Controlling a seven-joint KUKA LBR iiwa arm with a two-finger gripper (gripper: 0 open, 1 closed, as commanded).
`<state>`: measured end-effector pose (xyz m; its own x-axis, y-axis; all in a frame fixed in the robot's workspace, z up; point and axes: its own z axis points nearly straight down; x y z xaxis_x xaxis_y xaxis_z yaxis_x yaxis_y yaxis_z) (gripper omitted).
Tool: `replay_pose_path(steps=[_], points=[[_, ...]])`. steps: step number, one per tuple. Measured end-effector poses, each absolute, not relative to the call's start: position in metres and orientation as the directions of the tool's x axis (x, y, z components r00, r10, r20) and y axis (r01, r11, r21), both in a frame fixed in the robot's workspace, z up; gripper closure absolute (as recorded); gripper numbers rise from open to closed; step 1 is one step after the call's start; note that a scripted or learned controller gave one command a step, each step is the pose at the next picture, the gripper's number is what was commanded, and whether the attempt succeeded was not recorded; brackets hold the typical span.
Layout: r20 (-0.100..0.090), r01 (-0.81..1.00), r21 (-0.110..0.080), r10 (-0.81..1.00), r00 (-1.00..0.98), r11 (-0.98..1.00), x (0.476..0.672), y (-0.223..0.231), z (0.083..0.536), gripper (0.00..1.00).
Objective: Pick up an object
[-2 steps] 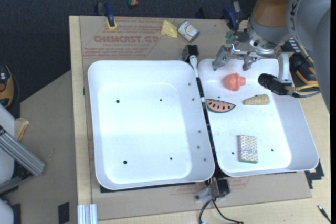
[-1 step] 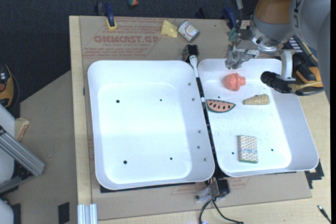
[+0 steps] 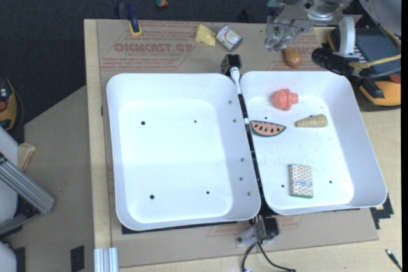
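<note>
Dark carpet surrounds your tabletop (image 3: 159,41), a board printed with red lettering that carries two shallow white bins side by side. Your fingers (image 3: 280,40) hang above the back edge of the board, beyond the far rim of the right bin (image 3: 363,156), and at this slant you cannot tell whether they are parted or closed; nothing shows between them. Every candidate for the pick lies nearer the camera than the fingers, inside that right bin: a pink rounded toy (image 3: 284,99) closest to them, a tan cone-shaped piece (image 3: 311,121) just past it, a watermelon slice (image 3: 267,128) by the inner wall, and a small patterned block (image 3: 301,180) farthest off, near the front rim. They lie well apart from each other, likely scattered so that each can be taken alone. The left bin (image 3: 121,156) sits off to the side of the fingers, probably kept as the drop side. A brown rounded thing (image 3: 292,57) rests on the board just beside the fingers, outside the bins, with a yellow wedge (image 3: 205,35) and a small box (image 3: 229,37) farther along the same edge. You should judge the descent as unobstructed, though the slice hugs the clips joining the bins
</note>
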<state>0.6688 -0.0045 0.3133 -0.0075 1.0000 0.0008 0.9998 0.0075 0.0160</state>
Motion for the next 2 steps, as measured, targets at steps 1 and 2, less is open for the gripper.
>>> replay_pose_path(steps=[1,2], points=[[-0.002,1.0,0.005,1.0,-0.002,0.002,0.667,-0.009,0.316,1.0],[0.004,1.0,-0.003,1.0,-0.013,0.013,0.62,0.115,0.324,1.0]])
